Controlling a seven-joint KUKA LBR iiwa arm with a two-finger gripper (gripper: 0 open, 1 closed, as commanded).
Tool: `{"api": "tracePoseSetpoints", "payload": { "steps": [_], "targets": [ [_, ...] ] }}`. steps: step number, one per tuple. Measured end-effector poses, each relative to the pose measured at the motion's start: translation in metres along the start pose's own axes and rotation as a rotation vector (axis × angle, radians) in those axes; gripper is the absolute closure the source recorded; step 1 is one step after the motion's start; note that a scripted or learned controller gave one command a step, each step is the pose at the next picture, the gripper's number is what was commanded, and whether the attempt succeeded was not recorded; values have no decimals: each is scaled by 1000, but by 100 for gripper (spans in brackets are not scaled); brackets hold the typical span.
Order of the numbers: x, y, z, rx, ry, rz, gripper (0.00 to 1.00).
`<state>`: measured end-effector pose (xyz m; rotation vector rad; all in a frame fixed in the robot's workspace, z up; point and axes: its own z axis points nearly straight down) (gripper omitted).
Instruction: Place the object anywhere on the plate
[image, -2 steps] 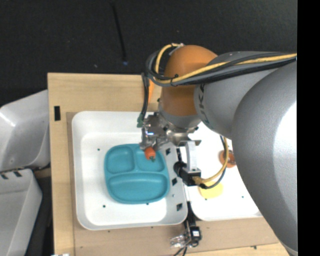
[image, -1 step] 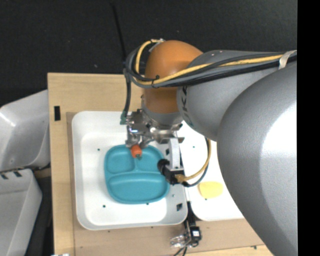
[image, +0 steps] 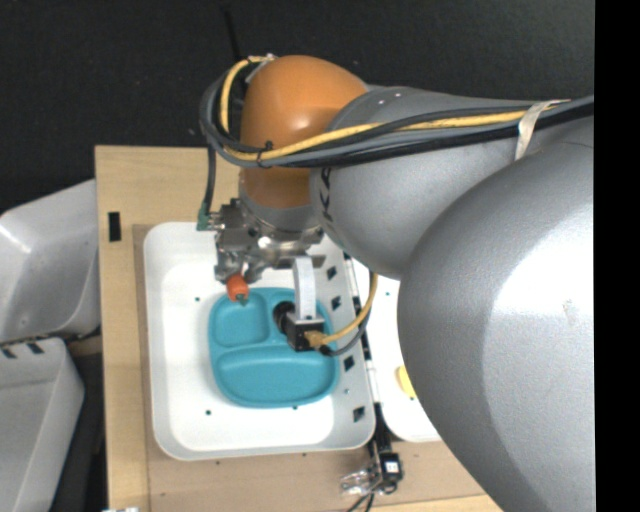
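A teal divided plate (image: 268, 360) lies in the left white bin (image: 180, 400). A small orange-red object (image: 237, 288) sits at the plate's upper left rim; whether it rests on the rim or hangs from the gripper is unclear. My gripper (image: 265, 295) hangs right over the plate's far edge, under the orange band of the wrist. The gripper's body hides the plate's top edge and part of its small upper right compartment.
The grey arm covers most of the right bin (image: 400, 400), where a bit of yellow shows. The wooden bench edge (image: 120, 300) runs along the left bin's left side. Cables lie at the bin's front right corner (image: 370, 478).
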<state>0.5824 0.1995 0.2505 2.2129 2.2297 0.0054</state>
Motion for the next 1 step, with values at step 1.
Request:
{"api": "tracePoseSetpoints", "payload": {
  "steps": [1],
  "targets": [
    [-4, -1, 1, 3, -3, 4, 0]
  ]
}}
